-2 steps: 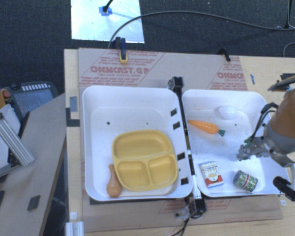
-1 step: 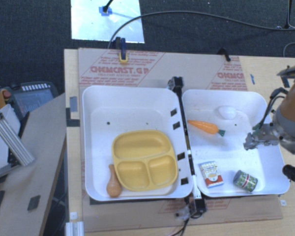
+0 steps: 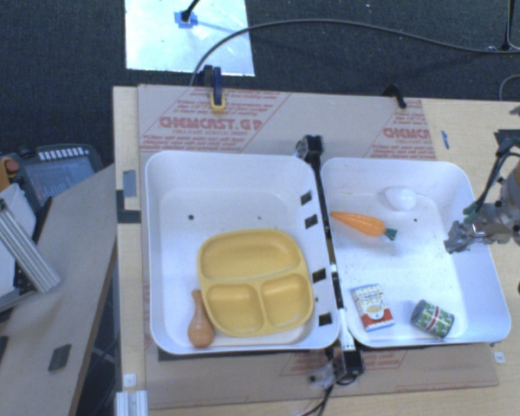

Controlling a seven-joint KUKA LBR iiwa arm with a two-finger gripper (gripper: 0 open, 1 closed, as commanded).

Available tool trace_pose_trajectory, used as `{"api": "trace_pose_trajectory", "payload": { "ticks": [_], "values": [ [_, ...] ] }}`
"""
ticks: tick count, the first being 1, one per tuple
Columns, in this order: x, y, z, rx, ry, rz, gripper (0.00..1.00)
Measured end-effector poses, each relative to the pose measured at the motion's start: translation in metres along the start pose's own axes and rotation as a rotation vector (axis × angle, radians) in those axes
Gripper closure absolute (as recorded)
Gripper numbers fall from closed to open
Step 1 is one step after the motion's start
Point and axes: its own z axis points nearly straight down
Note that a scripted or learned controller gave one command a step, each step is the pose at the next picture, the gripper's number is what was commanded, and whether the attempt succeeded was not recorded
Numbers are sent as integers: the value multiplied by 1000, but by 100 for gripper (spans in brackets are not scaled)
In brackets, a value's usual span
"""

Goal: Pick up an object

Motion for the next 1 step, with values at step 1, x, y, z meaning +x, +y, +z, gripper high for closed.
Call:
{"api": "trace_pose_trajectory", "payload": {
  "ticks": [1],
  "values": [
    [0, 2, -32, 0, 0, -1, 100]
  ]
}}
